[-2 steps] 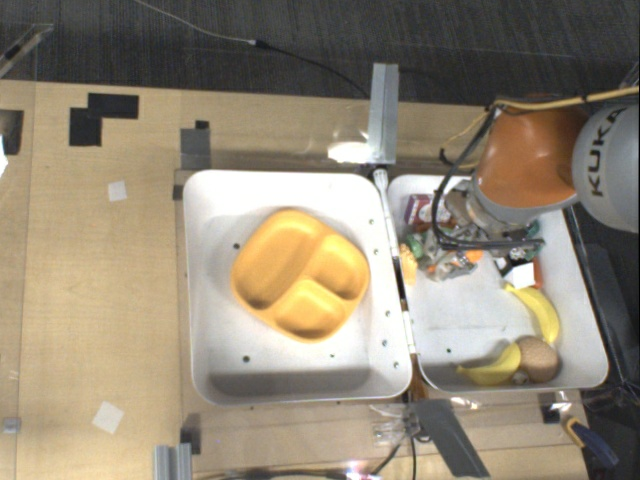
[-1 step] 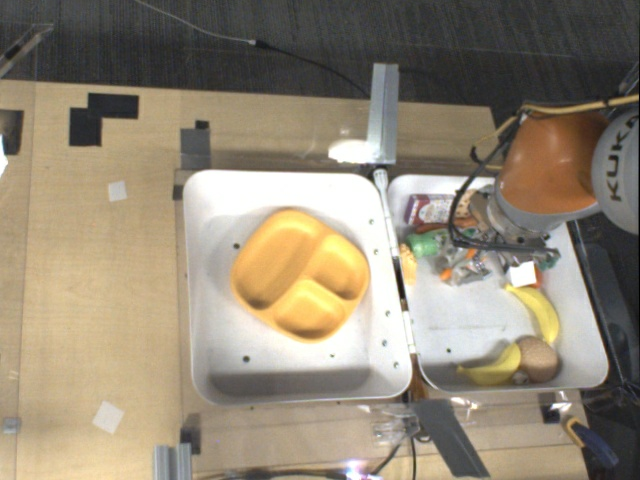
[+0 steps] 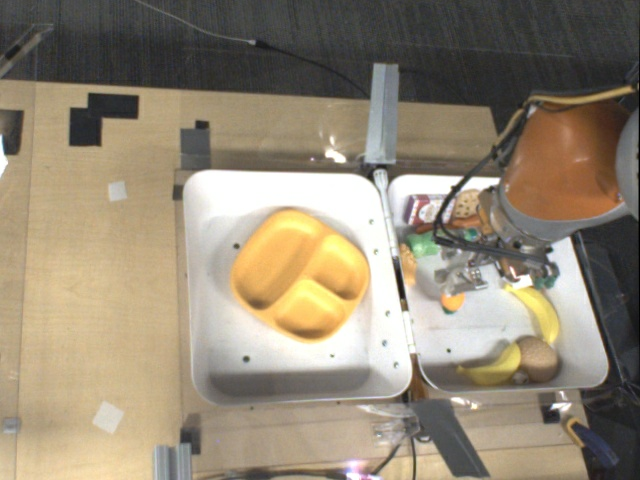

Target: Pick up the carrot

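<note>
**White bins, two: contents at the moment of the reach**

Left bin (image 3: 200, 368): one yellow sectioned plate (image 3: 300, 273), tilted. Right bin (image 3: 590, 368): banana (image 3: 540, 313) along the near-right side, a second yellow fruit (image 3: 490, 366) touching a brown kiwi (image 3: 538, 358), a red-and-white packet (image 3: 425, 209) with unreadable print, a green item (image 3: 420, 246). Carrot (image 3: 453, 301): small orange piece on the bin floor, directly beneath the gripper (image 3: 470, 273). Whether it is gripped cannot be told. Arm (image 3: 565, 163) overhangs the bin's far-right corner.
</note>
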